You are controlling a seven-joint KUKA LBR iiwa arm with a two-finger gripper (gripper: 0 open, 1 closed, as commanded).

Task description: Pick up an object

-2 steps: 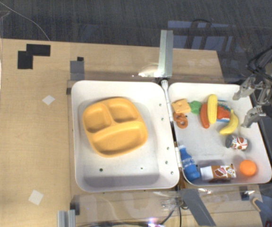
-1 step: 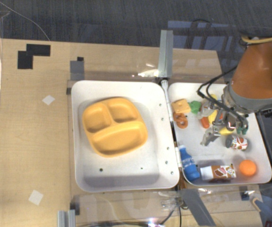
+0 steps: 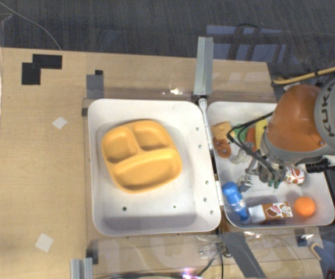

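Note:
The arm comes in from the right and hangs over the right bin (image 3: 329, 217), its orange band covering much of the bin's middle. Below the band, my gripper (image 3: 262, 177) points down over the bin floor, just above a blue bottle (image 3: 235, 201). An orange ball (image 3: 305, 207) lies at the front right. A small brown carton (image 3: 274, 211) lies between the bottle and the ball. A red and white can (image 3: 295, 176) pokes out beside the wrist. Some tan and orange toy food (image 3: 221, 139) sits at the bin's far left.
The left bin (image 3: 156, 211) holds a yellow divided plate (image 3: 141, 154) turned at an angle. A metal rail (image 3: 203, 68) runs back from between the two bins. The wooden bench (image 3: 39, 167) stretches to the left. Cables trail along the arm at the right.

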